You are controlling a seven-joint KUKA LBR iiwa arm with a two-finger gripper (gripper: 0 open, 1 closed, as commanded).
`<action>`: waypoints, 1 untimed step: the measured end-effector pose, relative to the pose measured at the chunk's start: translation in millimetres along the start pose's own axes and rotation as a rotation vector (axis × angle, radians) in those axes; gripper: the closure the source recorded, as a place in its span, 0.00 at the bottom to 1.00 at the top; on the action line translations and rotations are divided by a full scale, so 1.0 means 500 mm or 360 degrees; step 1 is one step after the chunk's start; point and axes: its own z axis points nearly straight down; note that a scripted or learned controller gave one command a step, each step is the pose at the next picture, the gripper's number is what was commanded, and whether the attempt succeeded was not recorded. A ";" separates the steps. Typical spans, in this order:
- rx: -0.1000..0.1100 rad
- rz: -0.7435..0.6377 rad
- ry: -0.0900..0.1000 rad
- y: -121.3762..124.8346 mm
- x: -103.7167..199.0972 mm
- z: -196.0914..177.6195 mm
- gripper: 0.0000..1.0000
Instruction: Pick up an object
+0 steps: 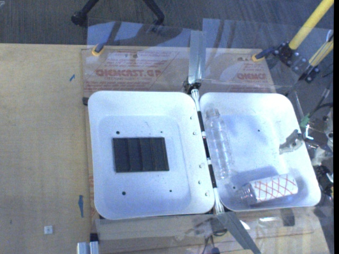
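Lying in the right bin (275, 102), clear bottle (218, 147) well left of gripper (291, 142), finger state unclear

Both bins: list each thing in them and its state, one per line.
Clear plastic bottle: lying on its side along the right bin's left wall.
Red-and-white checked object: lying flat near that bin's front edge.
Dark ribbed pad: lying flat in the left bin.
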 end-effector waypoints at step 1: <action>-0.0002 -0.0090 0.0000 -0.018 0.174 -0.010 0.00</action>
